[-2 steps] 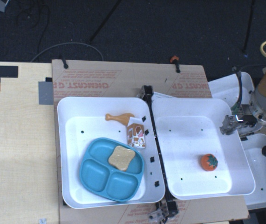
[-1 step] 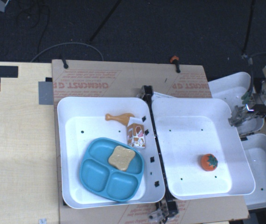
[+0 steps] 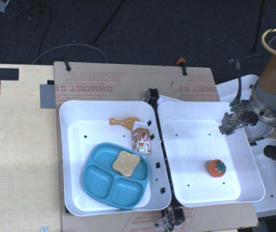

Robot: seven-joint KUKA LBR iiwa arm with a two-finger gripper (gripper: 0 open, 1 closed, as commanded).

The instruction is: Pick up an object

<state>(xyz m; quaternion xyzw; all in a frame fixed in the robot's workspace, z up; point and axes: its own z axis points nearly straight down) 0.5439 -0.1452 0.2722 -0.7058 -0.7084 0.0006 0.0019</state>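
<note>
A: Pincer point(image 3: 227, 124) sits at the upper right corner of the right bin point(image 3: 244, 190), low near the wall. If its tips are spread or pressed together, I cannot tell; it is too small and dark.

B: And what can it take?

A: Nearest is the small orange-red ball-like toy point(image 3: 216, 168), maybe a tomato, lying alone on the floor of the same bin, well apart from the pincer, toward the front.

B: How will it handle, you think?

A: I judge it light and round, maybe a little soft, so it can roll away. Better to take it across the middle, from above.

B: The left bin point(image 3: 70, 129)?

A: It has a blue divided plate point(image 3: 101, 180) with a toast piece point(image 3: 126, 163) on it, a small brown carton point(image 3: 141, 140) just beside, and a tan drumstick toy point(image 3: 123, 122) behind.
</note>
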